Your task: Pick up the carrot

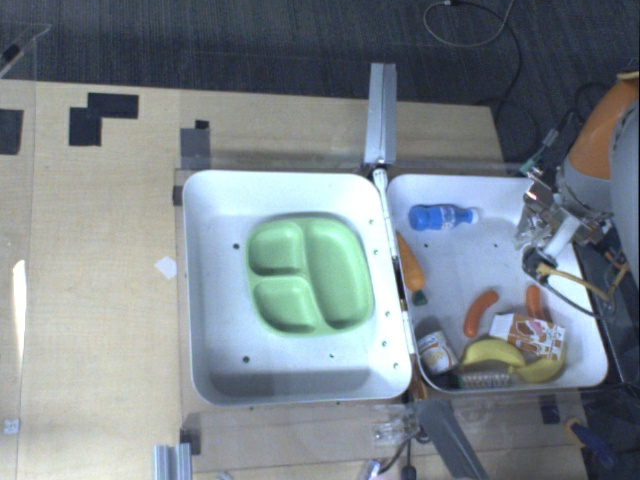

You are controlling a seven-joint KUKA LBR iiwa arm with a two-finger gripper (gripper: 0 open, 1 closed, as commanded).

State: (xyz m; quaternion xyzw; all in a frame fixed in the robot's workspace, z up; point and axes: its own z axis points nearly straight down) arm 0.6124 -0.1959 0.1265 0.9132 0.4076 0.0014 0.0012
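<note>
No label reads clearly; end effector (541, 240), grip state unclear, hovers right of the carrot (409, 264).

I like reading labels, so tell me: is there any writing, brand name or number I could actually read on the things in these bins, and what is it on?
No text here can be read.
Blue bottle: its label is too blurred to read.
Small carton, red and white print: too small to read.
Small jar: its label is blurred.
Black shapes on the bench are plain blocks, not letters.
Carrot, banana and green tray show no markings.
</note>
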